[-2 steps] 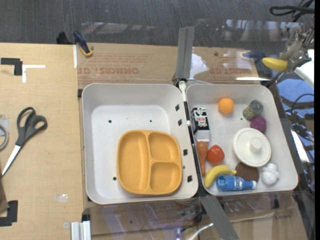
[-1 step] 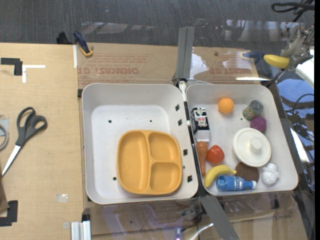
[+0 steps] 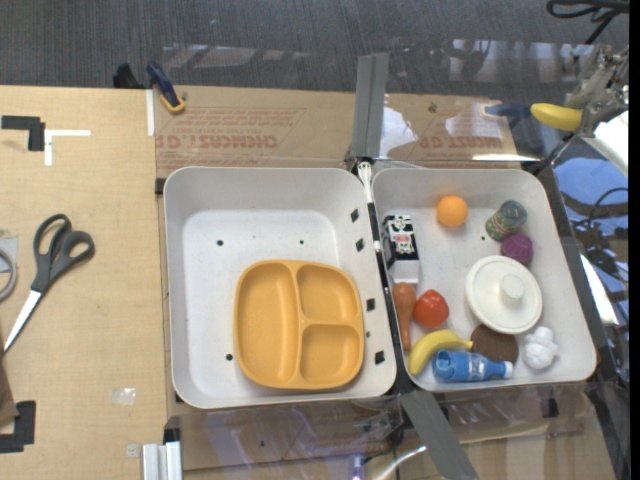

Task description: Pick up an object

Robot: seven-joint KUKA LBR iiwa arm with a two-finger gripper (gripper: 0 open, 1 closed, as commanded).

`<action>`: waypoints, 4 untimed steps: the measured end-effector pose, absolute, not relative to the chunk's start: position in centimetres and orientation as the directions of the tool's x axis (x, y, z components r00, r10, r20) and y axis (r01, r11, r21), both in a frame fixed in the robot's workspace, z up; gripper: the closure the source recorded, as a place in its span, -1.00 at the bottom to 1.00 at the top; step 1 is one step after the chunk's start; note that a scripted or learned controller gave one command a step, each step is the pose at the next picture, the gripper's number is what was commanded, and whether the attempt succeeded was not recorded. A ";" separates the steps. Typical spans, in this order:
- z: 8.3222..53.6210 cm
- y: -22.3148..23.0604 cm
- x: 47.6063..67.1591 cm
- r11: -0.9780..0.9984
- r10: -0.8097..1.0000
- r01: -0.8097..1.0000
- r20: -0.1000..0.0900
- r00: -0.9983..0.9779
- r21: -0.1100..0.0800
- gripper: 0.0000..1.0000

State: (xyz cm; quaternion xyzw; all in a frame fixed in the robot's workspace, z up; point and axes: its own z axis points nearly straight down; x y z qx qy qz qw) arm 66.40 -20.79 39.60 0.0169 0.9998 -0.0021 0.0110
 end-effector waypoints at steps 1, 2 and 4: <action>38.3 -22.2 62.2 0.942 -0.337 -0.337 -0.004 -0.942 -0.001 1.00; 39.2 -22.1 62.4 0.942 -0.335 -0.335 -0.009 -0.942 -0.002 1.00; 41.1 -22.1 62.7 0.943 -0.332 -0.332 -0.020 -0.943 -0.005 1.00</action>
